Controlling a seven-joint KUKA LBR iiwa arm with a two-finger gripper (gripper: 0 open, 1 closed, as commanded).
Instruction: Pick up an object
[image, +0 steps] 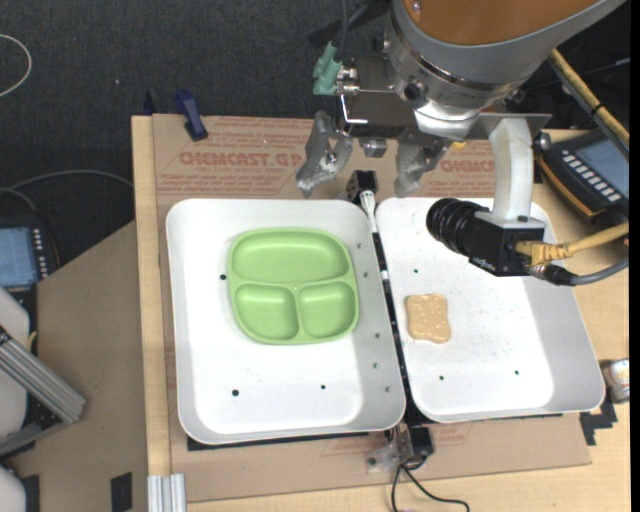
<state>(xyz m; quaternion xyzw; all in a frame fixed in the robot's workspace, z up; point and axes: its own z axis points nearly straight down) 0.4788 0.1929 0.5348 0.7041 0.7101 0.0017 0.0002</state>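
Note:
A green three-compartment plate (292, 284) lies in the left white bin (210, 390). A tan slice of toast (428, 318) lies flat in the right white bin (520, 370), near its left wall. My gripper (362, 165) hangs high above the far edge of the bins, over the seam between them. Its two metal fingers (318, 158) stand wide apart, open, with nothing between them. It is well away from both the plate and the toast.
A black cylindrical camera unit (470, 232) on a white bracket juts over the far part of the right bin. Cables and a handheld pendant (590, 170) lie at the right. The bins rest on a brown cardboard sheet (240, 140).

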